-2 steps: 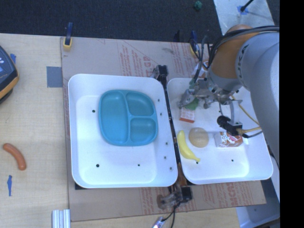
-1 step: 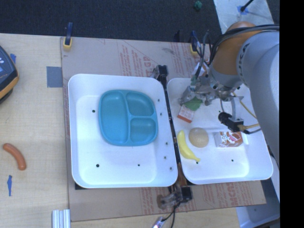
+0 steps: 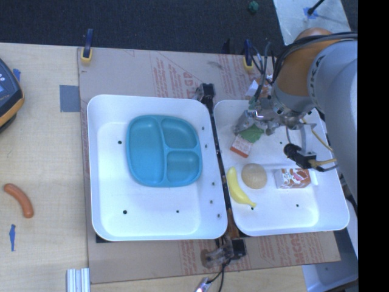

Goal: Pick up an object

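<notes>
White plastic bins sit side by side on a cardboard-covered desk [image 3: 48,163]: the left bin [image 3: 106,218] holds a turquoise divided plate [image 3: 164,149] with three smooth compartments, and the right bin [image 3: 316,218] holds the candidate objects for picking. The grey arm [image 3: 331,66], with its orange band, reaches in from the right and places the pincer [image 3: 258,119] low over the far-left part of the right bin, at or just above a small green-and-red carton [image 3: 245,140] lying tilted on the bin floor. Whether the pincer's fingers stand apart or together cannot be told, since the metal hardware and cables at the wrist blur together there, and no object is seen between them. Nearer the camera lie a curved yellow banana [image 3: 238,188] against the bin's left wall, a rounded beige ball-like item [image 3: 254,176] just beside it, and a flat printed packet [image 3: 295,177] to its right; all appear to rest on the bin floor. A small black part [image 3: 299,156] on a cable hangs beside the arm. Outside the bins, an orange sausage-shaped toy [image 3: 19,199] lies on the bare wood at the left. Judged from this layout, the task is at the approach or grasp stage: nothing is lifted, and closing on an object and raising it are left to do.
</notes>
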